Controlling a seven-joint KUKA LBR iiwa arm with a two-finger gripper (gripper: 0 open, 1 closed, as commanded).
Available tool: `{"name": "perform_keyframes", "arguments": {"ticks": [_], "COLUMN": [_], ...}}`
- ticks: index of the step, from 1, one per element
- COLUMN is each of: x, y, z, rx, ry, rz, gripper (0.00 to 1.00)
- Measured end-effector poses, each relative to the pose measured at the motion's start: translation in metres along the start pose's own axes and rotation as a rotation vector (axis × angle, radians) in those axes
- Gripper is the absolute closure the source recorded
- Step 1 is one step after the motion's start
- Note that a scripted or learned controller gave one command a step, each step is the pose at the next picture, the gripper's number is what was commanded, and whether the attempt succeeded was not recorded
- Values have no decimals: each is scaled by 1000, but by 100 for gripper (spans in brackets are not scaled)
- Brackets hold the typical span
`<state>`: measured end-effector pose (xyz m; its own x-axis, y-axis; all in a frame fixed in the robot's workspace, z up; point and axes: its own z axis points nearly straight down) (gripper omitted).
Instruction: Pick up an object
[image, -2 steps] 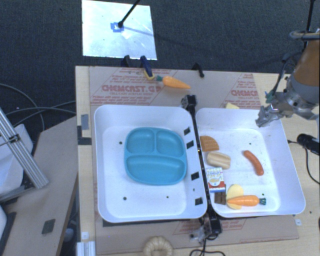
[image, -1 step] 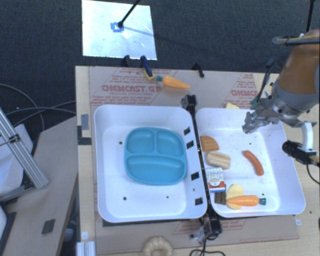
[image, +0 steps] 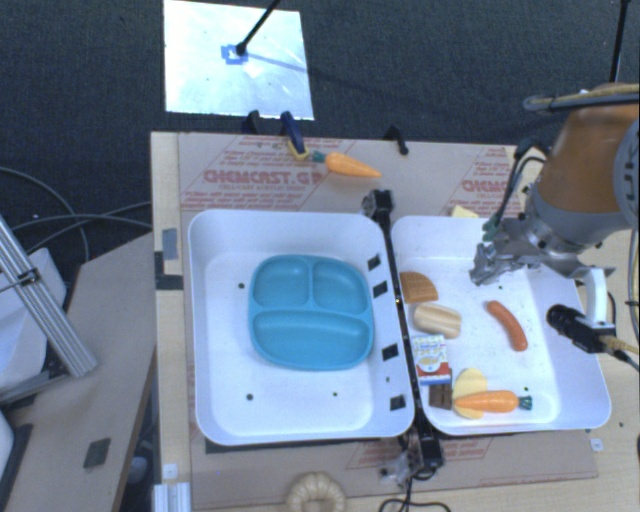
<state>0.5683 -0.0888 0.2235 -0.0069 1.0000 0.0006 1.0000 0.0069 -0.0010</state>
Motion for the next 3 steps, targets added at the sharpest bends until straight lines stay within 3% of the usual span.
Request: {"name": "perform_keyframes", "arguments": {"ticks": [2,3], "x": [12,9], "y": [-11,-4], "z": [4,1], "rx": [-1,-4], "ry": [0,0], "rz": [0,2], "gripper": [100,100]}}
